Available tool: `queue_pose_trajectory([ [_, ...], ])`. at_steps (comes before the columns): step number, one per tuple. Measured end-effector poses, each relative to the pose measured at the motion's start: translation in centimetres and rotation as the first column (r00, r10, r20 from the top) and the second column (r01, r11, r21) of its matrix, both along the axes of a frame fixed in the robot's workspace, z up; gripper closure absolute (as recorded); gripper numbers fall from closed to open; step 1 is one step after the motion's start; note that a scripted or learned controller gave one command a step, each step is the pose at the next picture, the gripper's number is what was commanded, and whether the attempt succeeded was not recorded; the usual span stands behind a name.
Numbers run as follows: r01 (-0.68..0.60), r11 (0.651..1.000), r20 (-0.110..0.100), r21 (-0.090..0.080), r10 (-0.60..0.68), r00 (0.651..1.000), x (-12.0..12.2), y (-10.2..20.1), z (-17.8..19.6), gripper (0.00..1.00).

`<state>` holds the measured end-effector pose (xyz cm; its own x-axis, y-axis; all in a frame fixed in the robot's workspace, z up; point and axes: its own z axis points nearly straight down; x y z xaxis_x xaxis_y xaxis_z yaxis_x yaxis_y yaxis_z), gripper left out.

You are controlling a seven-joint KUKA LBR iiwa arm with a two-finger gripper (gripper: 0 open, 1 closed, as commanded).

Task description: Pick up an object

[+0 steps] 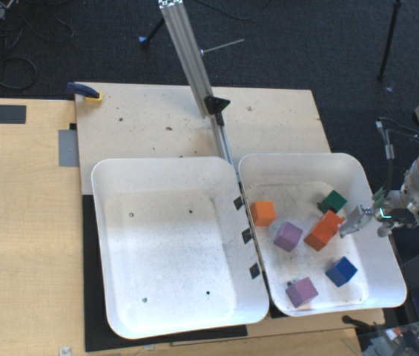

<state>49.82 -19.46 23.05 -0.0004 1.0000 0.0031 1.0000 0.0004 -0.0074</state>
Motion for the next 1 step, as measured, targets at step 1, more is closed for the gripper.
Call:
queue_pose_trajectory([
  [1, 0.002, 1.0, 0.005, -0.002, -0.002, 1.0, 0.06, -0.1, 0.21, 0.0],
])
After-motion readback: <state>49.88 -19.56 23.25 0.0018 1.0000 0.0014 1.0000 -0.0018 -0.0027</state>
